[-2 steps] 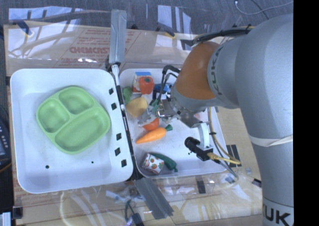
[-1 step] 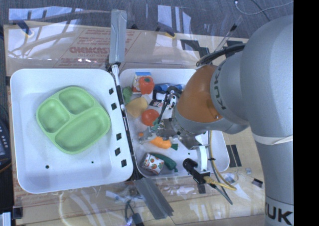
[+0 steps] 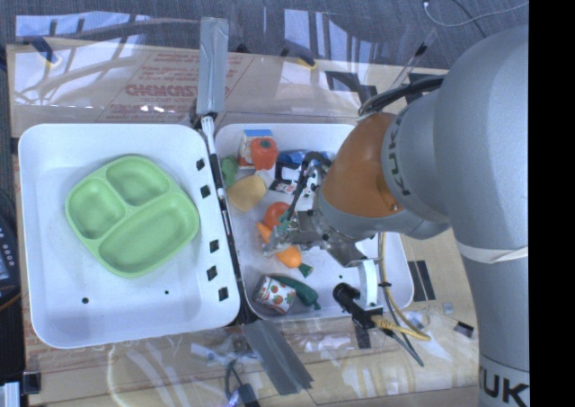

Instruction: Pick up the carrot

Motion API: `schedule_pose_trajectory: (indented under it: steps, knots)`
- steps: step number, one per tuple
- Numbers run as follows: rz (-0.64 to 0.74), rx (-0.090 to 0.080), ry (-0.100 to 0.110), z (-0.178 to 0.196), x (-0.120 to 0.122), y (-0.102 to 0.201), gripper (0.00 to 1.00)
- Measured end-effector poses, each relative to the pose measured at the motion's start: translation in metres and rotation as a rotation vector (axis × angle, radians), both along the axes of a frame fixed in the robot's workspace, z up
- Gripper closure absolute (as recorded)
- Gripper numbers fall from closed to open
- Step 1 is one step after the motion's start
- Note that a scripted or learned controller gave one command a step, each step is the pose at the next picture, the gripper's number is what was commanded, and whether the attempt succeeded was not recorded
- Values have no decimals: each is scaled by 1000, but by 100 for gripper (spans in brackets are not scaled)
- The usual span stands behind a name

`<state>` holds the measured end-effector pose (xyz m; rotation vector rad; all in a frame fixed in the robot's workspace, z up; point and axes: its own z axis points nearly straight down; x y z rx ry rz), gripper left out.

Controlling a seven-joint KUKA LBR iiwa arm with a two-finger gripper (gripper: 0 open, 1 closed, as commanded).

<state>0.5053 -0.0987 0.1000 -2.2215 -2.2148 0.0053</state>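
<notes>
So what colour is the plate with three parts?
Light green; the plate shows best in the camera view.

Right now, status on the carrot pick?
Gripper low in right bin, among toys. Carrot lies just below it, not lifted. Red tomato close beside.

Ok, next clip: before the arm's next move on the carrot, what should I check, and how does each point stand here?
1. Carrot in view: ok. The carrot lies in the right bin, orange with a green top.
2. Gripper over the carrot: ok. The gripper sits just above it.
3. Carrot between the fingers: cannot tell; the wrist hides that spot.
4. Room around the carrot: not ok. A tomato and a can lie close by.
5. Carrot lifted off the bin floor: cannot tell from this slant.
6. Left bin out of the way: ok. It holds a green plate, apart from the arm.
</notes>
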Motion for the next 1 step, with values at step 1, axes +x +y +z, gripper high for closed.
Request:
schedule_pose_trajectory:
  steps: [1]
  knots:
    - [-102, 1, -5, 123, 28, 61, 100]
